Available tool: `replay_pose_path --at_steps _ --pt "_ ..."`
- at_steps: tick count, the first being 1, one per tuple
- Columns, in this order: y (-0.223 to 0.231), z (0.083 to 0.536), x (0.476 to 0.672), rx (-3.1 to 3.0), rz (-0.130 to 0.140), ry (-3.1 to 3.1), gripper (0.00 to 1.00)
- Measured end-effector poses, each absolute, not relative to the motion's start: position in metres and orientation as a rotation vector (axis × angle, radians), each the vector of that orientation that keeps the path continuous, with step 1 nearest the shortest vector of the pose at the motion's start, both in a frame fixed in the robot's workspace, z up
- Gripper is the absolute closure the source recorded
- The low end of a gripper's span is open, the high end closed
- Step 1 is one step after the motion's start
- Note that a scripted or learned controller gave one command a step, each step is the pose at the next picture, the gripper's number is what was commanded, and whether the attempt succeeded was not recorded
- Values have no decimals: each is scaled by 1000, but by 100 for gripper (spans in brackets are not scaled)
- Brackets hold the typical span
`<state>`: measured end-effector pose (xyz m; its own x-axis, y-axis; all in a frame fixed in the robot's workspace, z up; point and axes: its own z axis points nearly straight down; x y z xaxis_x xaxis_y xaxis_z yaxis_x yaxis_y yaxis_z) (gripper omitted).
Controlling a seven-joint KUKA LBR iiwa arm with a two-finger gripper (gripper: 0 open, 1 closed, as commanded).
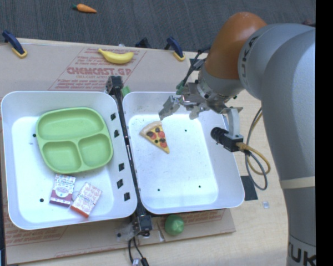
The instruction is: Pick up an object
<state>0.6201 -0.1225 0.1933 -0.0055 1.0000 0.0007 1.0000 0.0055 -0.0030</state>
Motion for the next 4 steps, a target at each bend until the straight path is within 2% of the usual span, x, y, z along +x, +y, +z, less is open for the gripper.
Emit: replay_pose_path --at_steps 1,2,3,4 --pt "-132 158 550 -2212 6 -2225 0" --pt "-199 146 541 -2218 2 -2225 0" --pt "-210 132 560 -2214 3 -2228 0" --pt "-211 92 476 -2212 3 -2226 0"
